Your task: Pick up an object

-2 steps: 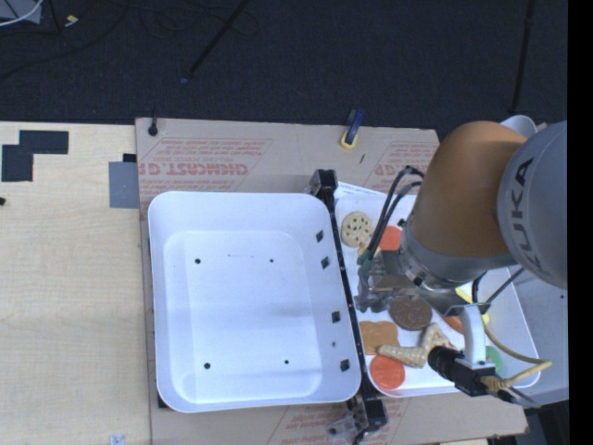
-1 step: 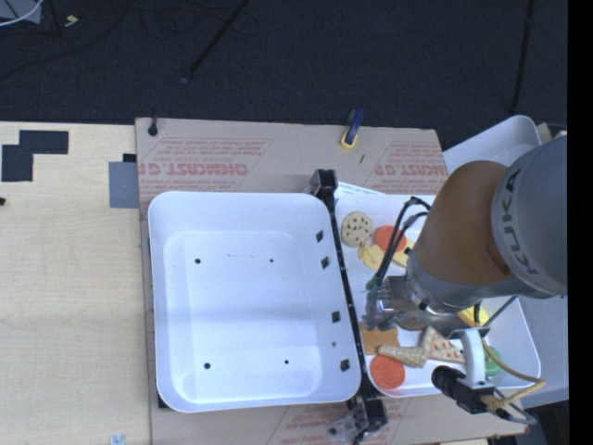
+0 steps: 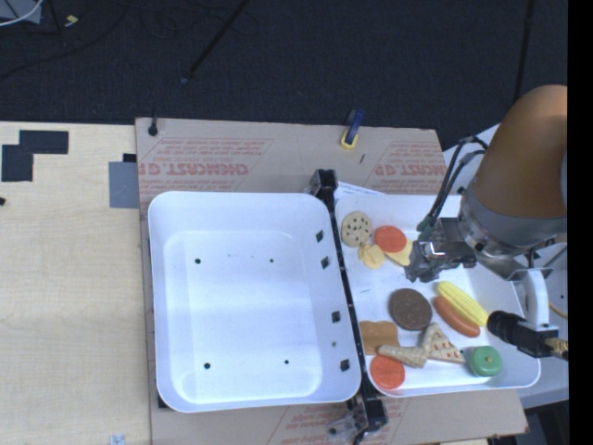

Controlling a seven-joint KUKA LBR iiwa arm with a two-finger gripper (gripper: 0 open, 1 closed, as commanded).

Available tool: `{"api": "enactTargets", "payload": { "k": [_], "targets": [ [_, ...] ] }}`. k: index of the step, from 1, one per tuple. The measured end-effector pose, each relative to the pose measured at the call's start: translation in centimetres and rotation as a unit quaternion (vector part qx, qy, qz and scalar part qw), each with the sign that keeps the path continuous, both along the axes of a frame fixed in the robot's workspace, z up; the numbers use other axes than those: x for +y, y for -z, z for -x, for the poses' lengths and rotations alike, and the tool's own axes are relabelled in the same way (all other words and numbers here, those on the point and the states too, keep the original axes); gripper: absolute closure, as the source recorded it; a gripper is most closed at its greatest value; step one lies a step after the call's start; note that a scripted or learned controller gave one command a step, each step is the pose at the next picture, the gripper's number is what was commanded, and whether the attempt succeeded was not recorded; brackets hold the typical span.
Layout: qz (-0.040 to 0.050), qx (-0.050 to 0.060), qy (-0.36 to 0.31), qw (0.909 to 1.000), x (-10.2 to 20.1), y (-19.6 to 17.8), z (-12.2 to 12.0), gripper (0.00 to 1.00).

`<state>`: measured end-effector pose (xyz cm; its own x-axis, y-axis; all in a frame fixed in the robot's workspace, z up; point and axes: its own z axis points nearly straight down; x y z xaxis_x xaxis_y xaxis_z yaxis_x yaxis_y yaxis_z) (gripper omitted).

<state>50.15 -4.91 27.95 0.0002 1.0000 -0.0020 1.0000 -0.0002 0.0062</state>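
Over the right bin (image 3: pixel 533 376), hovering among toy food — gripper (image 3: pixel 424 265) low beside a yellow piece (image 3: pixel 400 254) and a brown disc (image 3: pixel 410 309). Cannot tell how wide the pincer stands, nor see anything lifted. Pick apparently not yet made; corn cob (image 3: pixel 460 302), cookie (image 3: pixel 356 229) lying loose. Left bin (image 3: pixel 157 295) alongside.

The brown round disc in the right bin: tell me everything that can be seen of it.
The brown disc is a flat, dark brown round piece, like a toy burger patty or chocolate cookie, with a matte, faintly speckled top. It lies flat on the floor of the right bin, near the middle. The corn cob lies close to its right, the pizza slice just below it. The gripper is above it in the picture, not touching it.
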Motion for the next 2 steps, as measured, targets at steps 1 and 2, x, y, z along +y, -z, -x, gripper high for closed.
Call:
{"api": "enactTargets", "payload": {
  "k": [1, 2],
  "targets": [
    [-0.0019, 0.007, -0.001, 1.0, 2.7, 5.0, 2.8, 1.0],
    [-0.0026, -0.002, -0.004, 1.0, 8.7, -7.2, 0.3, 1.0]
  ]
}}
